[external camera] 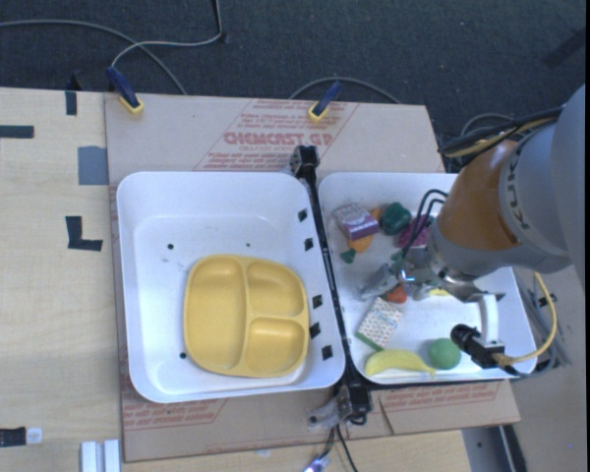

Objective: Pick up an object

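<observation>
My gripper (391, 281) is down in the right bin (492, 313), near its middle, with the orange-banded wrist above it to the right. Its tips sit beside a small orange piece (397, 296) and just above a pale green patterned block (379, 323). A purple object (360, 226) and a dark green one (394, 215) lie at the back of the bin. Along the front wall rest a yellow banana (397, 363) and a green ball (443, 353). Nothing is plainly between the tips.
The left bin (147, 214) holds a yellow divided plate (246, 315). A black divider (320, 254) separates the two bins. Clamps with yellow and blue grips (324, 102) pin the cardboard at the back. Cables run behind the bench and beside the right bin.
</observation>
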`<action>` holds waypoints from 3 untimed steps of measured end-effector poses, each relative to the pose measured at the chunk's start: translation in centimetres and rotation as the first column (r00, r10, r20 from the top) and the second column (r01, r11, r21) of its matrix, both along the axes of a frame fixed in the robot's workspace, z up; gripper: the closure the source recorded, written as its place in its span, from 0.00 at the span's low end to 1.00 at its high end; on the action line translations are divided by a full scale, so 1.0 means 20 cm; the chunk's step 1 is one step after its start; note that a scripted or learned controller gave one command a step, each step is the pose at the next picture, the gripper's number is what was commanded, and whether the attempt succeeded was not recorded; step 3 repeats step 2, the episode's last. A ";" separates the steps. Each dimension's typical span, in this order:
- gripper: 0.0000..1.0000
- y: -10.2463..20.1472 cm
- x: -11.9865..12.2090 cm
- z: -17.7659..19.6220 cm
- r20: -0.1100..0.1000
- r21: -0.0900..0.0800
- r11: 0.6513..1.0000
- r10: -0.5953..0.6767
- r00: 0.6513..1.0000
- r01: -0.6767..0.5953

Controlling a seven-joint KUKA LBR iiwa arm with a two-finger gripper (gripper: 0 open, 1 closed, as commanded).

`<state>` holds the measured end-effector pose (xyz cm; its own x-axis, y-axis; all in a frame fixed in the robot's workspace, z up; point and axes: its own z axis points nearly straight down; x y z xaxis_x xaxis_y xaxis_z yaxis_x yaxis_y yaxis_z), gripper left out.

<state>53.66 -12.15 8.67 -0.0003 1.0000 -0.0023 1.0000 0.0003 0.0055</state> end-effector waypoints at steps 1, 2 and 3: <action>1.00 0.00 0.00 0.05 0.001 -0.002 1.000 0.000 1.000 0.000; 1.00 0.26 0.18 0.49 -0.005 0.002 1.000 0.002 1.000 -0.002; 1.00 0.26 0.18 0.49 -0.005 0.002 1.000 0.002 1.000 -0.002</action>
